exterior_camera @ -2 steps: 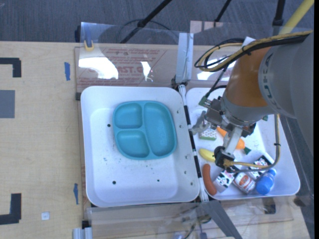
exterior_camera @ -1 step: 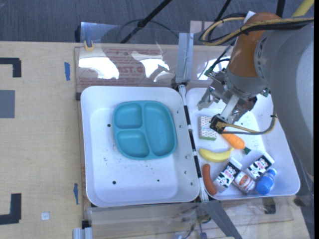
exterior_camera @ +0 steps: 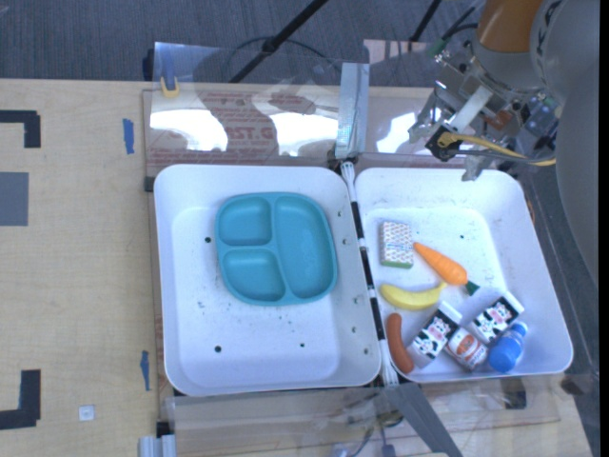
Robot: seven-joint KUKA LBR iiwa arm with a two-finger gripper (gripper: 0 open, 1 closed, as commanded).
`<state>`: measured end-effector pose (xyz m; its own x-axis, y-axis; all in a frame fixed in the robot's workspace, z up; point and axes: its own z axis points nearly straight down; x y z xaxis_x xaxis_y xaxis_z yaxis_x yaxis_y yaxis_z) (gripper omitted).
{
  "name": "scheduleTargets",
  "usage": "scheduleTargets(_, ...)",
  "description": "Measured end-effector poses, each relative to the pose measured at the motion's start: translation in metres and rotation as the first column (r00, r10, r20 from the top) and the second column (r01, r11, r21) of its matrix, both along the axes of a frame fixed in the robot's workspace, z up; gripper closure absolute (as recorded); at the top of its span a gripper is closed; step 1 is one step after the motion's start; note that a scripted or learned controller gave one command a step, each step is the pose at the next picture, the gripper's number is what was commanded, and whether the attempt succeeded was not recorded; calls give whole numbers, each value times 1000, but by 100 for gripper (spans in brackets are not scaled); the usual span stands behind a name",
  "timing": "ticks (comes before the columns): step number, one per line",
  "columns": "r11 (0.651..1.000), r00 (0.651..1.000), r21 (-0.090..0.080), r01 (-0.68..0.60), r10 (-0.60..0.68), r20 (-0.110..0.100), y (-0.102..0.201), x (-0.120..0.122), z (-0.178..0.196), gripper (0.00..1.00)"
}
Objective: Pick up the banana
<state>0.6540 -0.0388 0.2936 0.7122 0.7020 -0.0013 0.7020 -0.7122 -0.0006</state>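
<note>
The banana (exterior_camera: 411, 297) lies flat in the right bin (exterior_camera: 544, 255), in the lower right of the frame, near the wall that divides the two bins. Just above it, the orange carrot (exterior_camera: 441, 263) lies at a slant, and a small dotted sponge (exterior_camera: 396, 243) is at the upper left of the carrot. Below the banana there is a red sausage (exterior_camera: 400, 343), and beside that two black-and-white cartons (exterior_camera: 434, 334), a small can (exterior_camera: 466, 348) and a blue bottle (exterior_camera: 506, 352) (all are close together). The left bin (exterior_camera: 176, 255) holds a teal divided plate (exterior_camera: 276, 248). The tool (exterior_camera: 455, 120) hangs at the upper right, over the far edge of the right bin, well apart from the banana; I cannot tell if it is apart or together.
</note>
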Motion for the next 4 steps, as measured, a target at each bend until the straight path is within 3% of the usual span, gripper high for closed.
scheduleTargets(1,979,979,1,203,-203,-6,-19,-36,-4,0)
scheduleTargets(2,985,985,-1,175,-175,1,-132,-13,96,0)
scheduleTargets(3,999,999,-2,-45,45,3,-126,-17,112,0)
scheduleTargets(4,993,993,-2,120,-120,4,-171,-17,142,0)
